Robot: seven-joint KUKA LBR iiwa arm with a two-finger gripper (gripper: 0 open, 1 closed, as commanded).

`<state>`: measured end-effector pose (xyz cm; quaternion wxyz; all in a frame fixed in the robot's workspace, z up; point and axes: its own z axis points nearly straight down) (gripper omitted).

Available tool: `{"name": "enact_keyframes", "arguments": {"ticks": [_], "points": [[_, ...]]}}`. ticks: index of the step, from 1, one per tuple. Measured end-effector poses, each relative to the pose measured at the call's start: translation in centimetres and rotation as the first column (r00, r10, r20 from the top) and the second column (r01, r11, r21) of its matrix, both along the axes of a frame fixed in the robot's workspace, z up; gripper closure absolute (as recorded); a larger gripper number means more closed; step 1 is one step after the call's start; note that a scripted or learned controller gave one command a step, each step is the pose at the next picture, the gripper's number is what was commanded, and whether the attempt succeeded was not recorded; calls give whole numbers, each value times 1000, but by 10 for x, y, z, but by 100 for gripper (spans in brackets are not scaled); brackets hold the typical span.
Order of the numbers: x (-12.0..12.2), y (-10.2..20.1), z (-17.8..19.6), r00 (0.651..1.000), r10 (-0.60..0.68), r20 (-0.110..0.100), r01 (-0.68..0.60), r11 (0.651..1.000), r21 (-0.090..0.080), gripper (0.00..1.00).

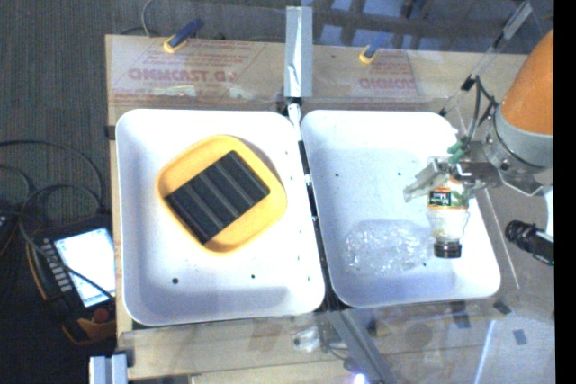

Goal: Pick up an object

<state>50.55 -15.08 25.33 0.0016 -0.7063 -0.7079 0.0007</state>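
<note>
The gripper (447, 178) sits directly over the small bottle (446, 220) in the right bin (360, 283) — bottle running lengthwise toward the camera; gripper's state I cannot tell.

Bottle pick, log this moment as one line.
gripper at bottle top | hold unconfirmed | bottle and clear wrap in right bin | yellow tray in left bin

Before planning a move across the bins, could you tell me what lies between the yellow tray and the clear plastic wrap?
In the camera view, bare white bin floor and the bins' adjoining rims separate the yellow tray from the clear plastic wrap.
</note>
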Motion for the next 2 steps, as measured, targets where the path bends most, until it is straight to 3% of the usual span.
{"name": "enact_keyframes", "arguments": {"ticks": [1, 2], "points": [[-20, -30, -43, 989, 151, 1, -151, 989, 0, 0], [24, -25, -90, 988, 156, 1, -156, 988, -1, 0]]}}
